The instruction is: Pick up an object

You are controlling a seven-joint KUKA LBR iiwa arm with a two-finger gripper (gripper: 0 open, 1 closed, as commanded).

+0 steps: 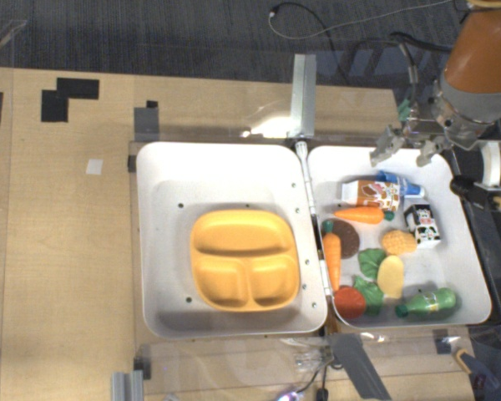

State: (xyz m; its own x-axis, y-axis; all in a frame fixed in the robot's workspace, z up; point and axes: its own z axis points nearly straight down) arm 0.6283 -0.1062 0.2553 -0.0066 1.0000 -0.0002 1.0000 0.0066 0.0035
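i have the gripper [407,149] hanging over the right bin's [476,291] far edge, fingers apart, nothing between them. the brown carton [376,193] lies just below; i'd drop straight down, straddling its narrow sides.

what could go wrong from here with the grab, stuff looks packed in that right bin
1. The toys in the right bin lie packed together: the two carrots touch, so the pincer may catch two things or nudge neighbours aside.
2. The pincer hovers by the bin's far rim; a straight descent could strike the rim or the milk carton edge-on.
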